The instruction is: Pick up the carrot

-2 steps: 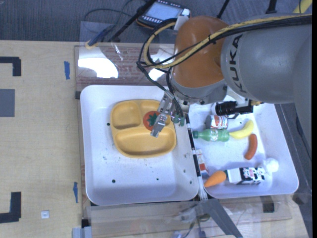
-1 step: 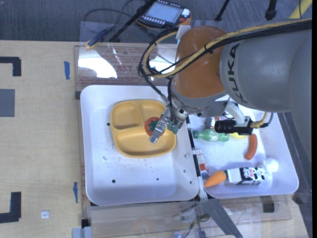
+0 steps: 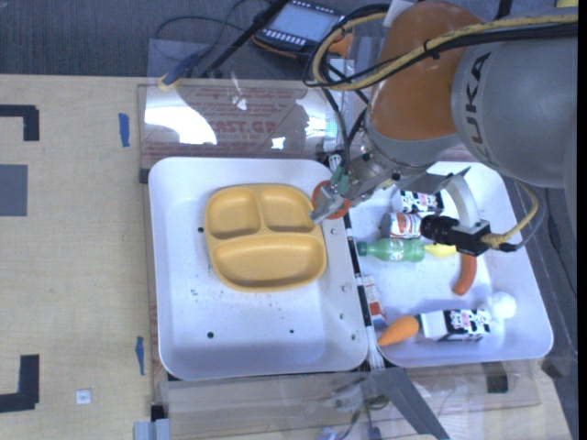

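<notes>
Camera view — claw [image 3: 330, 204] pinching a small orange object, well apart from the carrot [image 3: 398, 331].

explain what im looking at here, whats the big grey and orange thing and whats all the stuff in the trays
The big grey and orange thing is a robot arm, seen by one camera fixed above the bench and looking down at a slant. The arm reaches in from the right. At its tip is a pincer, low over the ridge where two shallow white bins meet, with something orange-red right at its tip; whether it grips that is unclear.

The left bin holds a yellow divided plate. The right bin holds toy food: a green bottle, two small cow-print cartons, a sausage and the carrot near the front edge. The carrot is what the arm should pick up; it lies untouched, away from the pincer.
</notes>
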